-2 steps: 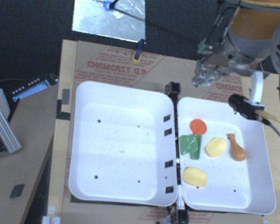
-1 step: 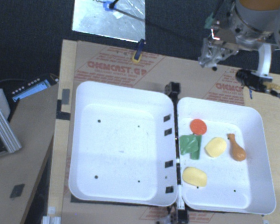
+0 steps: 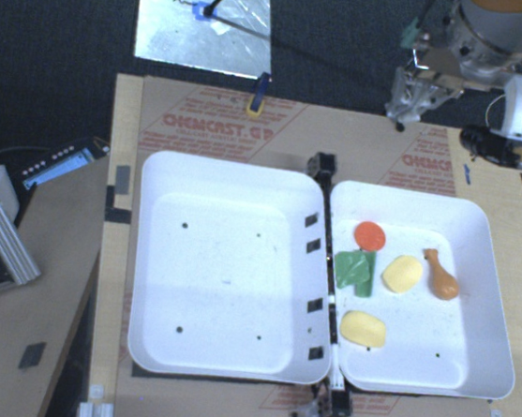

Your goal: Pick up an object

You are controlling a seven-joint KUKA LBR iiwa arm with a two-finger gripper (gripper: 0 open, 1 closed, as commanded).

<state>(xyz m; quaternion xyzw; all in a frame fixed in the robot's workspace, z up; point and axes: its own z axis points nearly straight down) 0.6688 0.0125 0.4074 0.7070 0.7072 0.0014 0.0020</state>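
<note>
The gripper (image 3: 408, 106) hung high above the far edge of the bench (image 3: 490, 188), beyond the back rim of the right bin (image 3: 493, 279), and it was well apart from every object. Nothing was seen between its fingers; whether they stood open or closed could not be told from this view, because the gripper was small and partly blurred there.

All the objects lay in the right bin. A red round piece (image 3: 369, 235) sat near the inner wall, and just below it was a green piece (image 3: 354, 270), close to the divider between the two bins. Beside the green piece, toward the right, lay a pale yellow piece (image 3: 402, 273), and next to that a brown drumstick-shaped toy (image 3: 440, 275). A second yellow piece (image 3: 362, 329) rested lower, apart from the others. The left bin (image 3: 221, 264) carried no objects.

By judgement, the task was at its very beginning: the approach step, with no object chosen yet by contact. The next move would call for bringing the gripper over the right bin, above one object, and descending with the fingers spread on both sides of it. The lower yellow piece seemed the easiest target, since it had free space around it. The green piece looked harder, because it lay so near the wall and the red piece.
</note>
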